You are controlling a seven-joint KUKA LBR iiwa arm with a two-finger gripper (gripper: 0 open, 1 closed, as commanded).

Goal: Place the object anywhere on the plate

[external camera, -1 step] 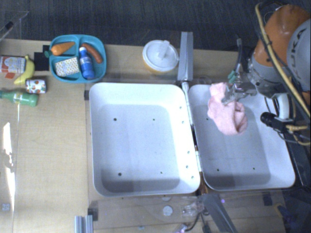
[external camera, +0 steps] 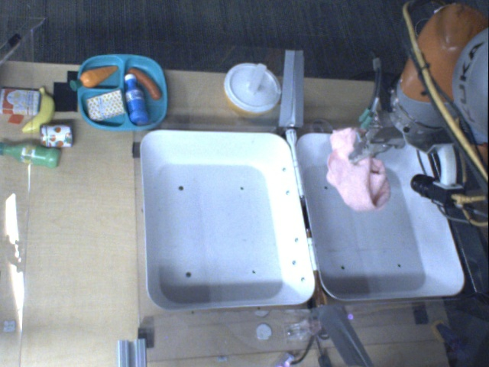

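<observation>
A crumpled pink cloth-like object (external camera: pixel 353 176) lies in the right white bin (external camera: pixel 382 270), near its far left corner. My gripper (external camera: pixel 369 145) comes in from the right and sits right at the pink object's upper right edge, touching or overlapping it. Whether it holds the object is not visible. The blue sectioned plate (external camera: pixel 157 79) stands outside the bins at the far left of the bench, carrying several toy foods: an orange carrot, a blue bottle, a sausage and a cracker.
The left white bin (external camera: pixel 218 216) lies between the plate and the right bin. A white lidded cup (external camera: pixel 252 89) and a metal post (external camera: pixel 290 90) stand behind the bins. A toy banana (external camera: pixel 42 110), a can (external camera: pixel 56 135) and a green bottle (external camera: pixel 30 154) lie left of the plate.
</observation>
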